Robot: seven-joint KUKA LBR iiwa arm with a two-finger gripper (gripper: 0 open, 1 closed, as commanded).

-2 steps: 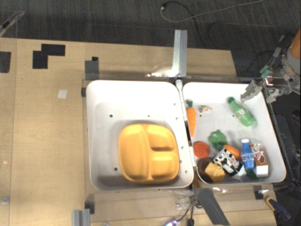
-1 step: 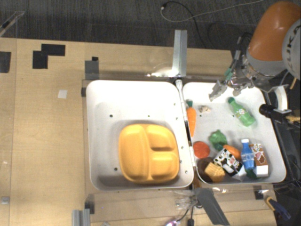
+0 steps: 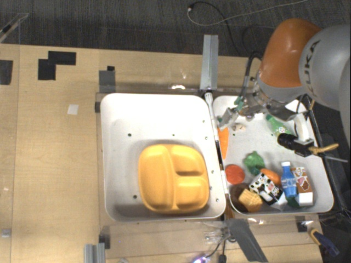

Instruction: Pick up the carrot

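txt: "KUKA" part visible | on grey arm (image 3: 329,64) | nothing else legible

This looked like a robotics lab or test cell, not a home. A pale wooden bench (image 3: 49,163) filled the left and centre of the frame, marked with black tape patches (image 3: 55,63) at upper left. Two white bins (image 3: 159,106) sat in bare aluminium framing (image 3: 209,62) at centre. Dark carpet (image 3: 109,10) ran along the top, with a loose cable (image 3: 230,16) trailing across it at upper right.
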